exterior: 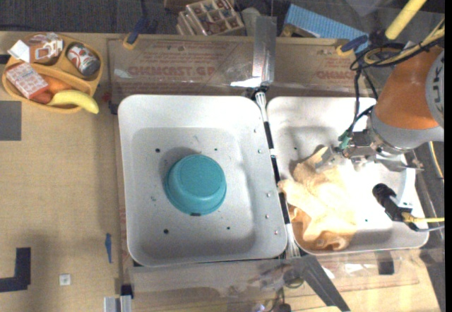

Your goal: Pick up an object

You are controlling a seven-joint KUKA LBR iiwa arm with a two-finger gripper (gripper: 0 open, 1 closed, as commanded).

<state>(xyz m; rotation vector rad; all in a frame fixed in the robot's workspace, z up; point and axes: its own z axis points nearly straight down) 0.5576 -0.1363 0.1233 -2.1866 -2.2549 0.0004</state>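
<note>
Two shallow white bins are set side by side on the desk [56,198]. In the left bin [141,127] a teal bowl [196,183] is seen upside down, a little left of the bin's middle and apart from every wall. In the right bin [296,116] a crumpled pale yellow cloth [321,201] is heaped against the left wall and the near-left corner, with one fold raised over the rim there. The grey arm [409,106], with its orange band, is reached in from the right above the right bin, and the end effector [323,157] is lowered at the upper edge of the cloth, touching it or just beside it. Whether the end effector is spread or pressed together cannot be told, and nothing can be made out as gripped in it. At the far left corner of the desk a yellow dish [10,81] is placed, in which a banana [74,99], an orange fruit and some small packets are held. A strip of printed cardboard [183,63] is stood behind the bins.
</note>
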